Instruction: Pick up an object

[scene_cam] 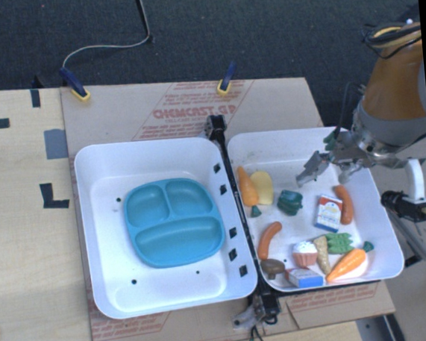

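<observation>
Broadly, you have two white bins: the left bin (99, 237) carries a blue divided plate (174, 221), and the right bin (379, 221) holds a heap of toy food. Your gripper (319, 162) hovers over the right bin's upper part with its fingers spread apart and nothing between them. Nearest it lie a small carton (328, 212), a red sausage (344, 201) and a green pepper (290, 201). These look like light, stiff, smooth plastic, so they may slip; I'd take the carton across its flat sides, or the sausage at mid-length.
</observation>
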`<state>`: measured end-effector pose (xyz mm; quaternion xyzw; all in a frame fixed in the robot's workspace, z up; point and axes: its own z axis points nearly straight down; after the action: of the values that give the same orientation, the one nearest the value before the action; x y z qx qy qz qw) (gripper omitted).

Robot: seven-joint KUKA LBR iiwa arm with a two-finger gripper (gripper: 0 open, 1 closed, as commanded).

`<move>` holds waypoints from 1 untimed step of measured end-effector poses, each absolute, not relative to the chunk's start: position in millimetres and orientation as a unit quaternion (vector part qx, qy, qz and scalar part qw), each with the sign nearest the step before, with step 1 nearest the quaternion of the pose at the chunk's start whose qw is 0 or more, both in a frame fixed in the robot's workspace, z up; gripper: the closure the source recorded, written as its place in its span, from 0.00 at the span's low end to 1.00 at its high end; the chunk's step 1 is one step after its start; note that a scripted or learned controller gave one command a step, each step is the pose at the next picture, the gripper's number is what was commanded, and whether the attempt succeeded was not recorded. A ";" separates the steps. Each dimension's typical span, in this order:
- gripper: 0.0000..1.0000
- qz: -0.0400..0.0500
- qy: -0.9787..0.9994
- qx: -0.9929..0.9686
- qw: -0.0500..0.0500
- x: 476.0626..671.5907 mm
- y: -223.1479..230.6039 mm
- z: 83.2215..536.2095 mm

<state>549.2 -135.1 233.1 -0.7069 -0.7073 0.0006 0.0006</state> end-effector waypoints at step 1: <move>0.00 0.001 -0.707 -0.707 0.002 570.9 -115.8 95.3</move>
<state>570.9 -115.8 95.3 -0.7068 -0.7074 0.0012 0.0019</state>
